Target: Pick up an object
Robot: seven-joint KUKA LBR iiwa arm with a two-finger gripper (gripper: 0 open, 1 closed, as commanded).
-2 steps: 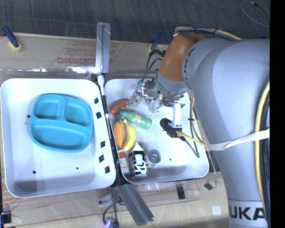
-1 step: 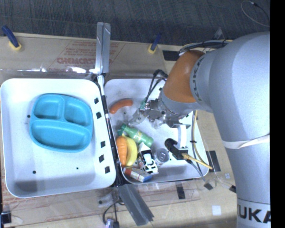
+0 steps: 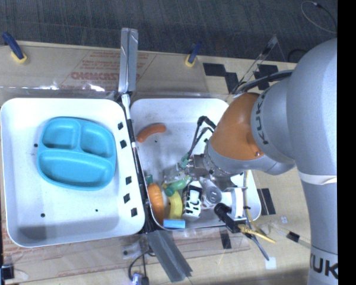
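I judge my pincer point(image 3: 187, 180) lowered into the right white bin's point(image 3: 166, 108) toy clutter, grip state indiscernible; next, confirm capture, then lift.

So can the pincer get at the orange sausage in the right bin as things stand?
Probably yes. The orange sausage lies alone on bare floor at the far left of the right bin, nothing on or against it, while the pincer sits over the clutter nearer the front.

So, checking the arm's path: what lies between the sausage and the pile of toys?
In the camera view, just bare white bin floor separates the sausage from the toy pile.
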